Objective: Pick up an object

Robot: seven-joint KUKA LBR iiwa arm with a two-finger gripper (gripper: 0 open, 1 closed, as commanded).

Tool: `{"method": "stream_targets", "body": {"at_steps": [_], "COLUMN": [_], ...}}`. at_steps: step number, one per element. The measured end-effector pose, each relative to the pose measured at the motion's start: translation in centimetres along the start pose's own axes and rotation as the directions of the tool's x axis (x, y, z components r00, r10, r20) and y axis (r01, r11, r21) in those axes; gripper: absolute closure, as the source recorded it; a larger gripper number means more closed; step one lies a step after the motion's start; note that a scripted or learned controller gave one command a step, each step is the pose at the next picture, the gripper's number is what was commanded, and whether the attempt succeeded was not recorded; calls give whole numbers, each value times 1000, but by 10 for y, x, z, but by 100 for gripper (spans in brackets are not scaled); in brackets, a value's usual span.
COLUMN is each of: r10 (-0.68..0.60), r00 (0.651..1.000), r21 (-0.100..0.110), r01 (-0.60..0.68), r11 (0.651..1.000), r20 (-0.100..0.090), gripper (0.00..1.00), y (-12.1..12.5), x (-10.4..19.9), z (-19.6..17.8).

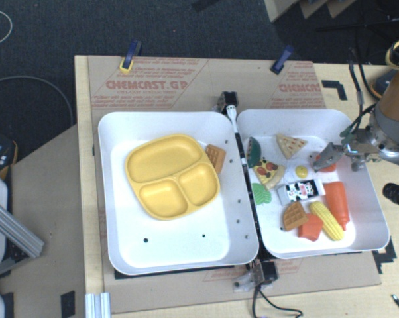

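Because the arm [392, 111] is cut off at the frame's right edge, little above its wrist can be seen, and the gripper [340, 159] hangs over the far right part of the right bin [378, 225] with its jaws spread apart and nothing visibly between them. A small red piece [327, 167] lies just under the left finger, mostly hidden, so its shape and long axis cannot be made out. Nearer the camera an orange carrot [337, 201] lies with its long axis running from far to near, beside a yellow corn cob [327, 220] that slants diagonally. Red print on the board [186, 78] behind the bins reads "CHEMCAST G.P"
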State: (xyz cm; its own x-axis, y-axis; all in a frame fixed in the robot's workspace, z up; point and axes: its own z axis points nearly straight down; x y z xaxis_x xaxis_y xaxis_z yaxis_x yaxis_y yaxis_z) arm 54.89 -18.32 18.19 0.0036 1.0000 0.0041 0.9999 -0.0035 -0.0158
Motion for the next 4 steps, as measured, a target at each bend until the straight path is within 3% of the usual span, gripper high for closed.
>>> {"method": "stream_targets", "body": {"at_steps": [1, 3, 4], "r10": [-3, -4, -3], "r00": [1000, 1000, 1000], "r21": [-15, -10, -17], "r01": [3, 4, 3], "r11": [1000, 1000, 1000], "r20": [3, 2, 4], "gripper": [0, 0, 100], "y": [3, 4, 5], "x": [0, 9, 8], "z": [-8, 91, 77]}}
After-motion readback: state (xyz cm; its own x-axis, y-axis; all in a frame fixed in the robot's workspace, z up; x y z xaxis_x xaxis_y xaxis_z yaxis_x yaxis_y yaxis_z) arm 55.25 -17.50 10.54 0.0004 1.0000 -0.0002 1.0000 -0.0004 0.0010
